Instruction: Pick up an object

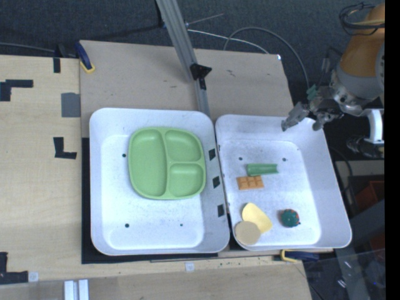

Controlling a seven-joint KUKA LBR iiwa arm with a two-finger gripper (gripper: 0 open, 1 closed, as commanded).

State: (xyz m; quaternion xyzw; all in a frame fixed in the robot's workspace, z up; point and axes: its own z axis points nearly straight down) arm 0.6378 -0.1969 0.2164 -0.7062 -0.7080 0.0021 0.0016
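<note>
Tool (pixel 304 116) up over the far right corner of the right bin (pixel 312 144), fingers spread apart, gripping nothing. Down in that bin: a green block (pixel 261 169) near the middle, an orange waffle-like piece (pixel 250 182) just below it, a yellow piece (pixel 257 217) touching a tan round thing (pixel 247 232) at the near edge, and a small green and red ball (pixel 289 217) off to the right. In the left bin (pixel 106 186), a green split plate (pixel 167 162). Both bins side by side on the desk (pixel 37 167).

One camera hangs fixed above the bench (pixel 175 74), tilted down at a slant, far enough back to take in both white bins. The left bin (pixel 106 167) sits mid-frame, the right bin (pixel 319 167) beside it.
</note>
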